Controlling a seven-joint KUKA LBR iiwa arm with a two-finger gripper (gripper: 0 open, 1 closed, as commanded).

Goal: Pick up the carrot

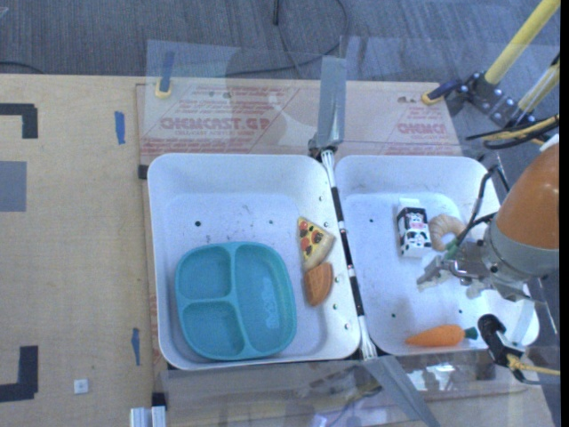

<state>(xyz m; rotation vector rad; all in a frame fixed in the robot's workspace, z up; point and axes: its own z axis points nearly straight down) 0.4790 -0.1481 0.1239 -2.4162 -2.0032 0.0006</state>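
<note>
The carrot [437, 335], orange with a small green top pointing right, lies flat near the front edge of the right bin [391, 185]. My gripper [436, 274] hangs over the right half of that bin, a little behind the carrot and apart from it. The grey arm with its orange band [536, 205] comes in from the right above it. The carrot rests on the bin floor, free of the gripper.
A white carton with black spots [412, 229] and a beige toy [445, 228] lie behind the gripper. In the left bin [178, 181] sit a teal divided plate [235, 301], a pizza slice [312, 240] and an orange-brown bread piece [317, 283].
</note>
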